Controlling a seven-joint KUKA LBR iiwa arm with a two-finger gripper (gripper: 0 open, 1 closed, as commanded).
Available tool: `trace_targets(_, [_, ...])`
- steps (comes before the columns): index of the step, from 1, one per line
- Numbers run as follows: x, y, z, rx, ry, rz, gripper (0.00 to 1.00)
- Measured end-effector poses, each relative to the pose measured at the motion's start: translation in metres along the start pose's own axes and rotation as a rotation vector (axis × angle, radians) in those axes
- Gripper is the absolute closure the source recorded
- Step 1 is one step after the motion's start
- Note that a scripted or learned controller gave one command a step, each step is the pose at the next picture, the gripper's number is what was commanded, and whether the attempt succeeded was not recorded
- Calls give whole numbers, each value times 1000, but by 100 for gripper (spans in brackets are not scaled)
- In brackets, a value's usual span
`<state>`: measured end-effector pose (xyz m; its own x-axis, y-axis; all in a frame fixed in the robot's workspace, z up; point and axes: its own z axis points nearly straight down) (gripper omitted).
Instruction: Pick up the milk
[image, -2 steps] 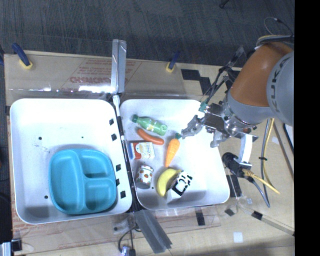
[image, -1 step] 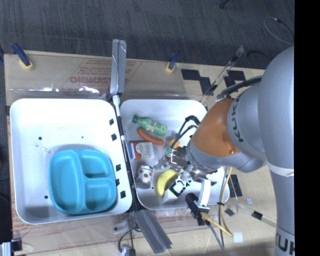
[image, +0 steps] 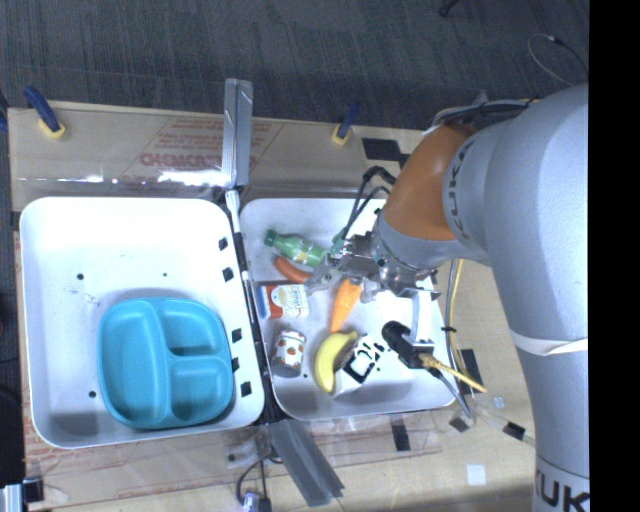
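The worktop (image: 120, 140) carries two shallow white bins side by side. The left bin (image: 60, 230) holds a blue divided tray (image: 165, 360) lying flat toward its near side. The right bin (image: 300, 215) holds the clutter: a green bottle (image: 293, 246) lying on its side near the far edge, a small orange-red piece (image: 291, 269) just beside it, and a carrot (image: 343, 303) pointing toward the near side. The milk (image: 287, 299), a small white carton with red and green print, lies close to the bin's left wall, between the bottle and a small round can (image: 289, 348). A banana (image: 331, 360) curves beside the can, touching a black-and-white tagged block (image: 365, 360).

The arm reaches in from the right, and its gripper (image: 350, 262) sits over the far end of the carrot, near the bottle and apart from the milk. Whether it is released or clenched cannot be told from this angle.
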<state>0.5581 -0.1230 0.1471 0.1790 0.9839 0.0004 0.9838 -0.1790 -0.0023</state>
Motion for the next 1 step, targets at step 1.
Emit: trace_targets(1, [-68, -39, -15, 1, 0, -448, 0])
